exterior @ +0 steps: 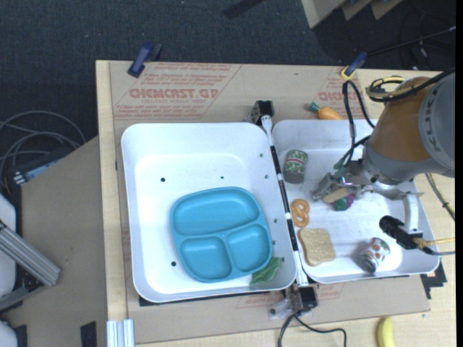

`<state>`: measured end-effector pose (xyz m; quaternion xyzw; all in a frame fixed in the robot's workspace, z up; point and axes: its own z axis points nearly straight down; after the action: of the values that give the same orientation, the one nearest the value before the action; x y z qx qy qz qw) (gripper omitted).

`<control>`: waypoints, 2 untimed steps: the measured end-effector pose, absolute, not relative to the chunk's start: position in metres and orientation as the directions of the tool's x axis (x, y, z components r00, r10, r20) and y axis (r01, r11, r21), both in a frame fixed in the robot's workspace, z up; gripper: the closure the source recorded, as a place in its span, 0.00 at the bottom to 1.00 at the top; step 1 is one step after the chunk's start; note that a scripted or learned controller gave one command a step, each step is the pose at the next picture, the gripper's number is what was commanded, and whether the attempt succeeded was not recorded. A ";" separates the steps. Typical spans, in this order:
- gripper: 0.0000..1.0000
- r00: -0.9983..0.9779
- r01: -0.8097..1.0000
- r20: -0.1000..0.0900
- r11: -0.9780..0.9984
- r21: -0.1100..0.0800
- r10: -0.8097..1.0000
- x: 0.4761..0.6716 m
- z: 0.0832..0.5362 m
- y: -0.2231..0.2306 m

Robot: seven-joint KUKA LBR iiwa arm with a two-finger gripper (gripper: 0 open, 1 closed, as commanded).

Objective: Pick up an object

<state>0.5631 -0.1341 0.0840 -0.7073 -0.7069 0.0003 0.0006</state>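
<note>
Over at the middle right of the frame, in the right bin (318, 132), the gripper (334, 186) is down low with its fingers spread a bit around a small dark purple-green object (343, 202); nothing's clearly clamped yet, so I wouldn't call it held. That object sits just below and right of the fingertips, practically touching. The can (295, 165) stands nearby, upper left.

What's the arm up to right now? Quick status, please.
End effector low in right bin, grip state unclear. Small dark object at its tip. Green can, pretzel nearby.
</note>
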 end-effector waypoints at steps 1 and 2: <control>1.00 0.001 1.000 0.000 -0.001 0.004 1.000 0.565 0.095 -0.134; 1.00 -0.001 1.000 0.001 0.001 0.002 1.000 0.527 0.223 -0.058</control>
<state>0.5273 -0.0583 0.2234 -0.7066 -0.7076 -0.0008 -0.0004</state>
